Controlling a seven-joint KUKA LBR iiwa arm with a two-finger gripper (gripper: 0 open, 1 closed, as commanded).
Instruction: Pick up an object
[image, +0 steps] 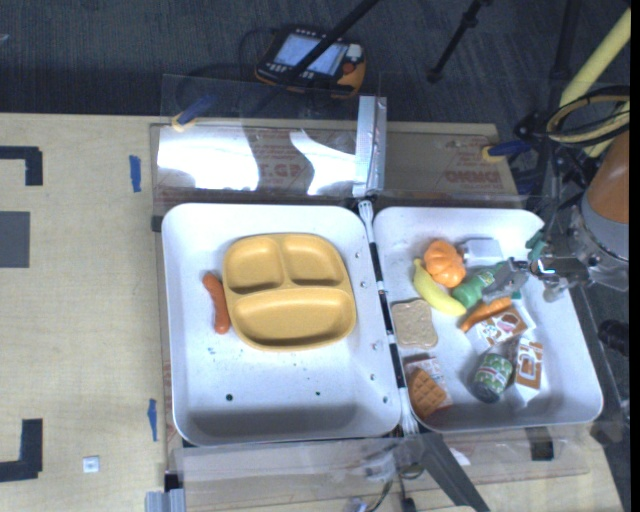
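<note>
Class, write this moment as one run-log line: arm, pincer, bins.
arm: over right bin edge | pincer: near carrot, nothing seen held | left bin: yellow tray, sausage

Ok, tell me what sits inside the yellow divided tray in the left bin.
The yellow divided tray shows three compartments with nothing visible in any. An orange sausage lies outside it, against its left edge, on the left bin floor. What lies under the tray is covered.

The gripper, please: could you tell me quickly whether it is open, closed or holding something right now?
Gripper: it cannot be told; it sits low over the right bin, beside the toy carrot.
</note>
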